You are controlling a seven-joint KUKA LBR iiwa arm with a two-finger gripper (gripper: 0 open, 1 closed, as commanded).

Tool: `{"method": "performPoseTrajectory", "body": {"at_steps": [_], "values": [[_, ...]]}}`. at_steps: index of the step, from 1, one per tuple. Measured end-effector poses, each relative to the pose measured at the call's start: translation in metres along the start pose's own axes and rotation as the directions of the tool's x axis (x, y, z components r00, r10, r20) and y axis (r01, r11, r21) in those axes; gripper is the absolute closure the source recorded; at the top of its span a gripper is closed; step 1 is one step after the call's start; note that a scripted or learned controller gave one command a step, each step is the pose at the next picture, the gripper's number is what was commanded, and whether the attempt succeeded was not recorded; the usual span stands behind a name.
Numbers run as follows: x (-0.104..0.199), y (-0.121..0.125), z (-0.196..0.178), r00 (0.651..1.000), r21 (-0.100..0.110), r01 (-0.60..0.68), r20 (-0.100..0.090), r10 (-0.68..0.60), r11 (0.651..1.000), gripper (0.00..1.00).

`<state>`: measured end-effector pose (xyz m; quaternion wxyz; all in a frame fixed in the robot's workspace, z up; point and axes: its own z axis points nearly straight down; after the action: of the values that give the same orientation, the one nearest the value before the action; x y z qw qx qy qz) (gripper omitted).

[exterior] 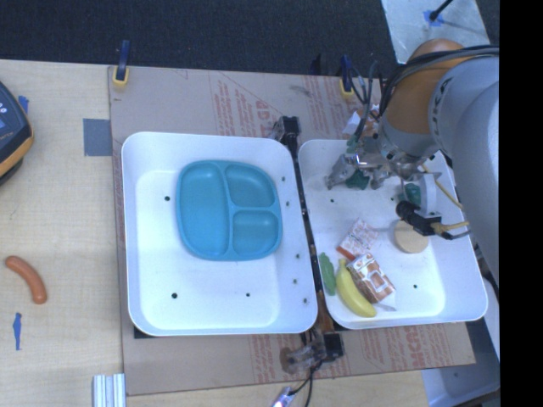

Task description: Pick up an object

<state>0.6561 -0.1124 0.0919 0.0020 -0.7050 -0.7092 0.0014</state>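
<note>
My gripper (351, 174) hangs low over the far left part of the right bin (462, 305), near its back wall. Nothing shows clearly in its grasp. In the near half of that bin lie a yellow banana (352, 290), a small green item (327, 271) at the banana's left, a red and white snack packet (372, 278) resting against the banana, and a second small packet (359, 238) just beyond. A tan round disc (411, 240) lies to the right of them, close under the arm.
The left bin (137, 253) holds a blue divided plate (229, 209). An orange sausage (27, 279) lies on the bench at far left. The grey arm (458, 117) covers the right bin's far right corner.
</note>
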Motion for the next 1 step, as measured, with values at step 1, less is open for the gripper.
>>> {"method": "performPoseTrajectory", "body": {"at_steps": [1], "values": [[-0.0467,-0.0002,-0.0026,1.0,-0.003,-0.004,0.002,0.004,1.0,0.0]]}}
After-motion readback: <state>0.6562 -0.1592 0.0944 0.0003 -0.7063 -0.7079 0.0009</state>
